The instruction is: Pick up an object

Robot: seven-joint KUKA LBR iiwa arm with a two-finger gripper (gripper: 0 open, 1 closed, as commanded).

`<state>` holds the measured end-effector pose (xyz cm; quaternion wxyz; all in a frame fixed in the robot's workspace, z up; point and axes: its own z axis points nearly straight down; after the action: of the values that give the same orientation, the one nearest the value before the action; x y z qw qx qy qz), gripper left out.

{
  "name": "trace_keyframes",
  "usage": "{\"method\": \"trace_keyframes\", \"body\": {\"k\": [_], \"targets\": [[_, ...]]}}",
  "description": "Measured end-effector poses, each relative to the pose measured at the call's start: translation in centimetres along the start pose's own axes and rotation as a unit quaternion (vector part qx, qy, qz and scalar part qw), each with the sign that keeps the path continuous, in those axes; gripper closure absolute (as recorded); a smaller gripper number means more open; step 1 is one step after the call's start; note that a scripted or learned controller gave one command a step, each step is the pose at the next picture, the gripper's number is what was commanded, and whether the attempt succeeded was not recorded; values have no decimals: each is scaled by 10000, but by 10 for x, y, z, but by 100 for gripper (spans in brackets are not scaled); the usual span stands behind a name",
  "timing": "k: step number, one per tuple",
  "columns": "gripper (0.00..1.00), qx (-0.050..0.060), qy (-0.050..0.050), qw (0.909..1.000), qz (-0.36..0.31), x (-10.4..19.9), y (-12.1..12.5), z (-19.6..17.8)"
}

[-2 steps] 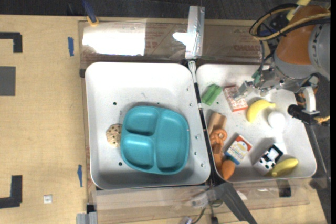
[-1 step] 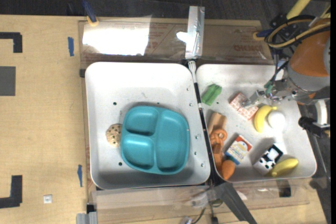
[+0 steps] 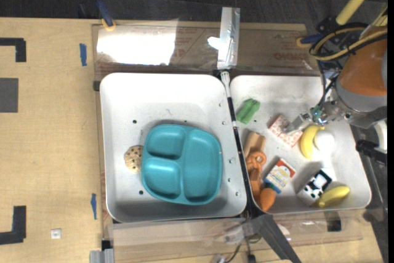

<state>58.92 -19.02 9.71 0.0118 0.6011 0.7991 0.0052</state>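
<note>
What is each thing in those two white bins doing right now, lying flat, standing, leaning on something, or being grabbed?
Teal divided plate: flat in the left bin, right way up.
Cookie: flat, touching the plate's left edge.
Green block: lying alone in the right bin.
Yellow banana: on its side by the front wall.
Small carton: lying tilted.
Orange carrot: lying in the front corner.
Gripper: low over the right bin, beside a yellow fruit.

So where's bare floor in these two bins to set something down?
Left bin: the strip behind the teal divided plate. Right bin: the back strip beyond the green block. Its front is crowded, from the carrot to the banana.
</note>
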Motion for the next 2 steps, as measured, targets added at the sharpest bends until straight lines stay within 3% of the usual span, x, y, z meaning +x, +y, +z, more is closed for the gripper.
{"method": "trace_keyframes", "body": {"k": [1, 2], "targets": [[0, -19, 44, 9966, -825, -20, -26, 0], [100, -36, 22, 9967, -816, -22, -25, -12]]}}
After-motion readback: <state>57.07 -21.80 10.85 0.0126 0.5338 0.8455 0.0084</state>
